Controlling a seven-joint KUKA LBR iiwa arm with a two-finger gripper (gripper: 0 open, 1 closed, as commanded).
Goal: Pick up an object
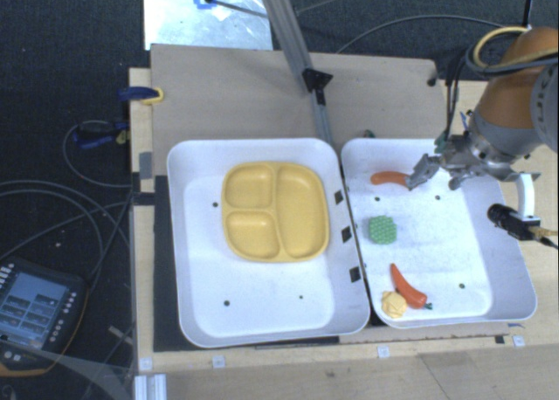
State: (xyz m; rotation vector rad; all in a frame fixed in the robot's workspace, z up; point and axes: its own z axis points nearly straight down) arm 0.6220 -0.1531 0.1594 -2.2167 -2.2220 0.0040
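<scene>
Near the right bin's far edge, the spread-fingered gripper hovers by a small orange sausage-shaped toy, probably light and smooth, best pinched across its middle.

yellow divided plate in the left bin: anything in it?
Empty. The yellow three-compartment plate lies flat in the left white bin, and all three compartments show bare yellow surface.

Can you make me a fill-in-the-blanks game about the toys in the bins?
1. The yellow divided plate lies in the ____ bin.
2. The plate has ____ compartments.
3. The small round knobbly toy in the right bin is coloured ____.
4. The gripper hovers with its fingers spread, nearest the ____ sausage-shaped toy.

Missing words: left; three; green; orange
</scene>
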